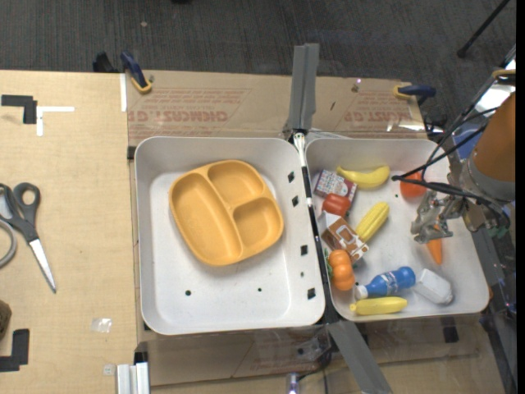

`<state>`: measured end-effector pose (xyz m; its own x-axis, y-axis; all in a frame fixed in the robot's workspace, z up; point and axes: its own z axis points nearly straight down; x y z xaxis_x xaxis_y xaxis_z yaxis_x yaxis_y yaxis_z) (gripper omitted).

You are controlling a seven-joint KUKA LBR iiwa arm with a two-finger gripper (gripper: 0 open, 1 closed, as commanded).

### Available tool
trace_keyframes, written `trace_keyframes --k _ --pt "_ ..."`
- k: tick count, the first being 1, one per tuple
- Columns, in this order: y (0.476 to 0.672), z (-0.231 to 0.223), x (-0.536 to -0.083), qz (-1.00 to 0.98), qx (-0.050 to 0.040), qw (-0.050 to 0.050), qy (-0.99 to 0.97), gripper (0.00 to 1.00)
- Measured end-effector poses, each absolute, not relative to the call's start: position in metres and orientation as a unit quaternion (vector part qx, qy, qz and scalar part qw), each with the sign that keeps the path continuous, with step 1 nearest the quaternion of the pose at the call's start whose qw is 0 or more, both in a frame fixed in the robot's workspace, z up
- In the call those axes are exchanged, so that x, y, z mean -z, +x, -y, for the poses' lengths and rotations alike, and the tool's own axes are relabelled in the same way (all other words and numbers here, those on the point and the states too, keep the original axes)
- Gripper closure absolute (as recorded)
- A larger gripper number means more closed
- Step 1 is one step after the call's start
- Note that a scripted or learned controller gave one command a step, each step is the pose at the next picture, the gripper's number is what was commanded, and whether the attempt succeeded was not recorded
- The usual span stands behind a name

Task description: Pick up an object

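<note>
My hand hangs at the right of the frame, low over the right side of the right bin. Whether it is wide or narrow I cannot tell; cables and metal crowd it. Just below it lies an orange carrot, touching or nearly touching it, and I cannot tell if I hold it. A red tomato lies up and to the left of my hand.

The other things lie left of my hand in the same bin: a banana near the top, a corn cob at the middle, a blue bottle and a white bottle lower down, and a yellow piece at the bottom edge.

The left bin carries a yellow divided plate. Scissors lie on the bench at far left.
</note>
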<state>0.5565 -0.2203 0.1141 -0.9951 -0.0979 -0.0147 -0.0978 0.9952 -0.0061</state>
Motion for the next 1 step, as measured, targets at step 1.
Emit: trace_keyframes --k 1 --pt "0.5566 0.2201 -0.1141 -0.999 0.0026 0.008 -0.049 0.0"
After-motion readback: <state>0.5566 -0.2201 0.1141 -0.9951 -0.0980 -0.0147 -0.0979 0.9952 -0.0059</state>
